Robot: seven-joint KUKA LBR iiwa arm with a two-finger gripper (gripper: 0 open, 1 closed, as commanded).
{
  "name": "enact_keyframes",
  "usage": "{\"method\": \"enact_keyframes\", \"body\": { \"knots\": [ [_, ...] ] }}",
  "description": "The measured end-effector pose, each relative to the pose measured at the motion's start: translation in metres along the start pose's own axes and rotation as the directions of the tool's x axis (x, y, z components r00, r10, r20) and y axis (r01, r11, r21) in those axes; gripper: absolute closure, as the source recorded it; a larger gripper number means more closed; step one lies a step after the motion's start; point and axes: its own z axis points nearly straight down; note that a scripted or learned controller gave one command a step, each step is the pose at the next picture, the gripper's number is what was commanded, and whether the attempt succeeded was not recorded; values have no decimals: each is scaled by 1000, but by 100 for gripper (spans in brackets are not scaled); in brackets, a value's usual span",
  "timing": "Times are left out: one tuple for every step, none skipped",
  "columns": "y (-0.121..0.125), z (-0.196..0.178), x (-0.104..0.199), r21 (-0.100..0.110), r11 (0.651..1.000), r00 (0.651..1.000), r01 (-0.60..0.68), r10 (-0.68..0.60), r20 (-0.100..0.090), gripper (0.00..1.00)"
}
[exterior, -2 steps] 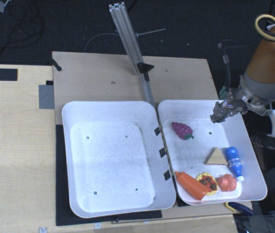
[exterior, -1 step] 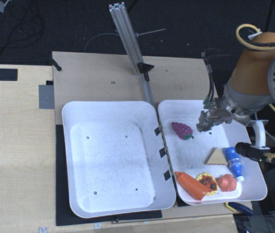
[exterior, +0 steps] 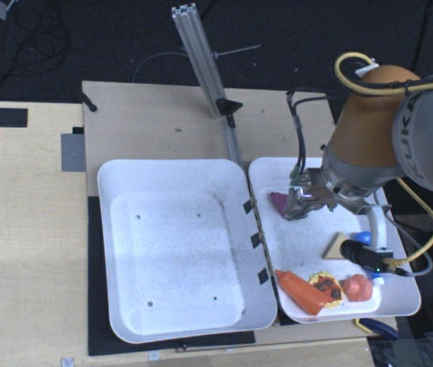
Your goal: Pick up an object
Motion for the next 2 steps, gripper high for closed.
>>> {"method": "enact_keyframes", "body": {
  "knots": [
    [-16,-10,54,-2,1000,1000,0,0,1,100],
    [-26,1,102,0,1000,1000,0,0,1,100]
  ]
}}
